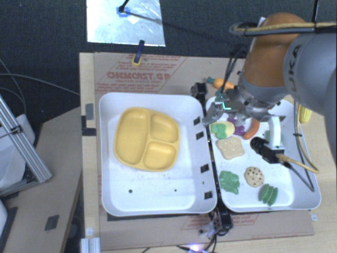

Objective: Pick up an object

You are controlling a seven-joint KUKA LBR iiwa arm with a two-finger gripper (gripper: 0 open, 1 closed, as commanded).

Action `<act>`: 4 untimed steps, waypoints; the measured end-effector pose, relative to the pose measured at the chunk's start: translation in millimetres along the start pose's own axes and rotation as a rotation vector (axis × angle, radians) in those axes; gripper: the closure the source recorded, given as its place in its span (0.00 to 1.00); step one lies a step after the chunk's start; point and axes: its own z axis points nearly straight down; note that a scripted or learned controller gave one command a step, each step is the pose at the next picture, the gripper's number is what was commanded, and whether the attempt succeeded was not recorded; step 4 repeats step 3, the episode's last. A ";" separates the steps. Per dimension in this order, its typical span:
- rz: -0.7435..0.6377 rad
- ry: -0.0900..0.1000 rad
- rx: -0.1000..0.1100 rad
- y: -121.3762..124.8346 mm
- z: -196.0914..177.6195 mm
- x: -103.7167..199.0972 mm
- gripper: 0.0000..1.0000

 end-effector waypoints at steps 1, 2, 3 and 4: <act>0.008 -0.002 0.006 13.4 72.6 -40.5 0.00; 0.006 -0.002 -0.003 40.8 67.6 -74.7 0.00; 0.001 0.001 0.003 10.3 68.3 -53.1 0.00; 0.001 0.001 0.003 10.3 68.3 -53.1 0.00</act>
